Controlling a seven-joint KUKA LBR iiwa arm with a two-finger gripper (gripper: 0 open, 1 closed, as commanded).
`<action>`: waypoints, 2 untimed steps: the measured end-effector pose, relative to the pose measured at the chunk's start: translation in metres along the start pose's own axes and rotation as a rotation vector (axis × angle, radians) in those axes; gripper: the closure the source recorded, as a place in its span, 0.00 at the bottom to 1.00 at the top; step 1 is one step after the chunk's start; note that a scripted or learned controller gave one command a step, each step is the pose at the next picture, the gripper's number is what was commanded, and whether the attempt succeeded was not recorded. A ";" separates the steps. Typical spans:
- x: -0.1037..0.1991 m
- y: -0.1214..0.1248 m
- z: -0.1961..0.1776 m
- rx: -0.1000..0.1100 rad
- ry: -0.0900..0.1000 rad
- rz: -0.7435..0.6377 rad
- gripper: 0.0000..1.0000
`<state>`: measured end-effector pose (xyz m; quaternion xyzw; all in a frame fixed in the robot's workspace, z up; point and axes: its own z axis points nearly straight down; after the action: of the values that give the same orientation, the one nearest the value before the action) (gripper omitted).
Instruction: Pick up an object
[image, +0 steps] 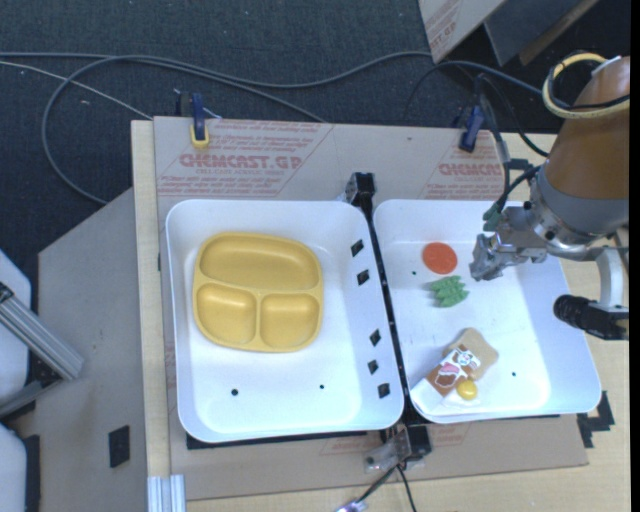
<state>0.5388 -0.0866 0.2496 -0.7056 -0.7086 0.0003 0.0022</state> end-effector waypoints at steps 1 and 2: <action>0.049 -0.001 0.013 0.000 0.000 0.000 1.00; 0.100 -0.014 0.007 0.000 0.001 -0.002 1.00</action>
<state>0.5243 0.0134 0.2427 -0.7050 -0.7092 0.0000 0.0022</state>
